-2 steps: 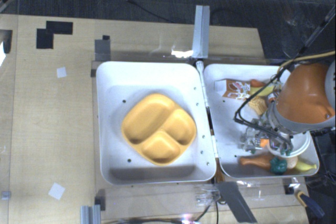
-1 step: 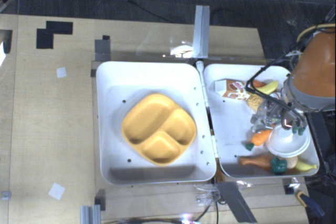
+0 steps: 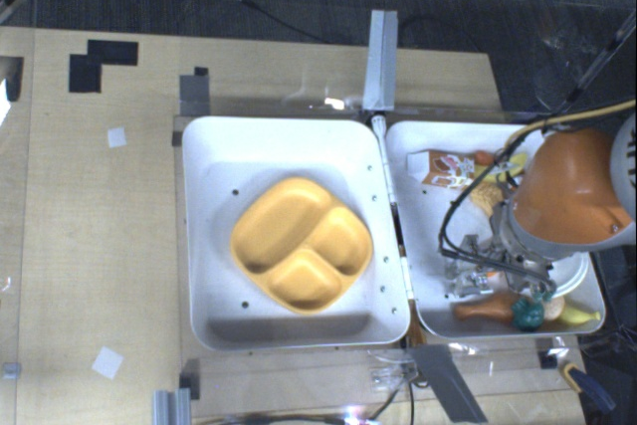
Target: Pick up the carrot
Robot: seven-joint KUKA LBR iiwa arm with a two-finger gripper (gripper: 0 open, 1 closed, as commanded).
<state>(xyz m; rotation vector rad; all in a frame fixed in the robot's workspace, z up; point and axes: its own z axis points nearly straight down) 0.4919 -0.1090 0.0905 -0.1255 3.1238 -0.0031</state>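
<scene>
Carrot [image 3: 488, 310]: lying in the right bin's near corner, beside a banana [image 3: 580, 317].
Tool [image 3: 476, 280]: just above it; grip state I cannot tell.
Risk: crowded corner, so it may catch the banana instead.

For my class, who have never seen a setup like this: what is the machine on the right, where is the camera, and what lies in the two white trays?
The picture is taken by one fixed camera above the bench, looking down at a slant. The grey machine with the orange band is a robot arm reaching in from the right. Its gripper hangs low over the right bin, just above the carrot, an orange vegetable with a green end lying near the front edge. Whether it grips the carrot cannot be told. A yellow item lies beside the carrot and a printed packet sits at the back. The left bin holds a yellow divided plate.
</scene>
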